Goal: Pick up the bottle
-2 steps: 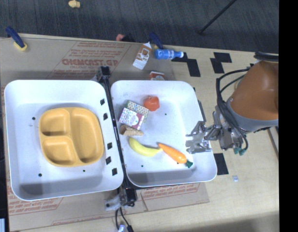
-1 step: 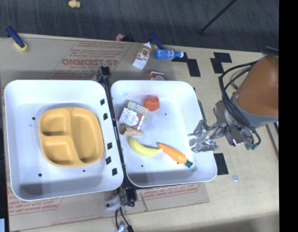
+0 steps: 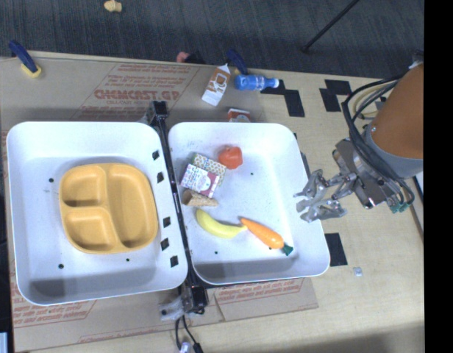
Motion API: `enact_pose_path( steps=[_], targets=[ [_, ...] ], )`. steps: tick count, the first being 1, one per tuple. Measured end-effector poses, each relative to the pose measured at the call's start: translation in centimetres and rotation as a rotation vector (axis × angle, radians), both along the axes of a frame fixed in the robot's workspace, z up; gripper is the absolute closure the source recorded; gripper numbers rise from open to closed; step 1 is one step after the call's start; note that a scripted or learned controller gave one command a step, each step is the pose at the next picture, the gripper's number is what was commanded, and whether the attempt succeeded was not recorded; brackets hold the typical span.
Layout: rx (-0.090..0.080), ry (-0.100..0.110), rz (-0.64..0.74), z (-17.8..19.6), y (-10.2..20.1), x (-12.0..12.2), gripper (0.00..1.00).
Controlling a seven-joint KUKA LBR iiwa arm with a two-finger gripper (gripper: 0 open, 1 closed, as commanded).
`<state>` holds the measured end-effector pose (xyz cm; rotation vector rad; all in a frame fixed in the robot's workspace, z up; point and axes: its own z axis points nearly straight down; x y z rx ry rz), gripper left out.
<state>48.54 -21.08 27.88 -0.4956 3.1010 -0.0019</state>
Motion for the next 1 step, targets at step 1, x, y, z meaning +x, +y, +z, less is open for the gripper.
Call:
enact_pose_path(
  steps=[1],
  targets=[
    [-0.001, -0.001, 0.0, 1.06, 0.01, 0.08, 1.0]
  ],
)
